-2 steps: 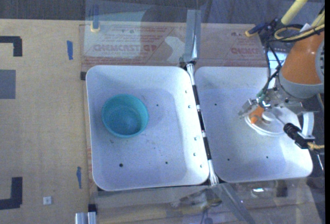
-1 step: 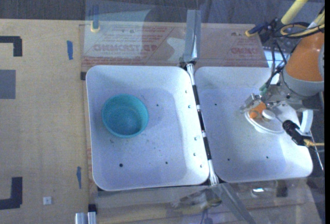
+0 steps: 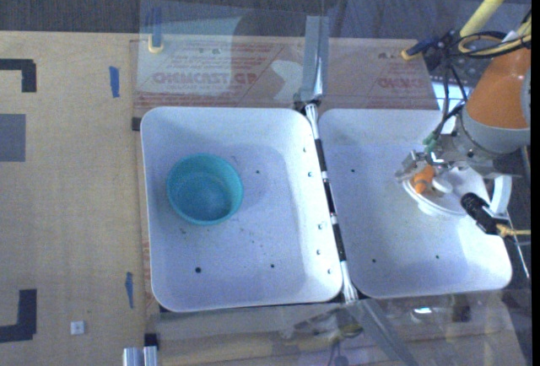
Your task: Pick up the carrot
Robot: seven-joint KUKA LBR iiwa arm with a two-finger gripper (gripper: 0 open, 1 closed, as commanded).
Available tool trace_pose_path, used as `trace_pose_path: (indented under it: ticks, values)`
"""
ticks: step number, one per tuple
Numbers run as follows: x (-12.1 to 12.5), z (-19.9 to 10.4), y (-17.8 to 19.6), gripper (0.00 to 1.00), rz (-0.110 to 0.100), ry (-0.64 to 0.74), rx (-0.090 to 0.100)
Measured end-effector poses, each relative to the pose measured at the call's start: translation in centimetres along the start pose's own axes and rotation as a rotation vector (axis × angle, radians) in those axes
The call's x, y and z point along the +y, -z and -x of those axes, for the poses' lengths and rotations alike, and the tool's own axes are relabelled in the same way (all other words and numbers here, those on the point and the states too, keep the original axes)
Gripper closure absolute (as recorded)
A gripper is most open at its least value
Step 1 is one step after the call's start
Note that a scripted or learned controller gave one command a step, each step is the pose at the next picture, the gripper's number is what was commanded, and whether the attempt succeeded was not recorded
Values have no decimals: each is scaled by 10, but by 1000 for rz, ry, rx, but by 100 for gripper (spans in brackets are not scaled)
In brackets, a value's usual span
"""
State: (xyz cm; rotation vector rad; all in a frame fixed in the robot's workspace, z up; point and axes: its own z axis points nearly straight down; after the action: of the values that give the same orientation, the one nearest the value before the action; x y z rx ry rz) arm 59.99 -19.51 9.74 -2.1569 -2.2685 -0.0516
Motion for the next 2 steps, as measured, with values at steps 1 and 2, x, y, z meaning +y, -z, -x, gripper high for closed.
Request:
trace_pose_path:
  ticks: [1,2]
  values:
    - [0,0,9,100,0,-2,1]
    - [63,12,-8,100,-9,-332,-23]
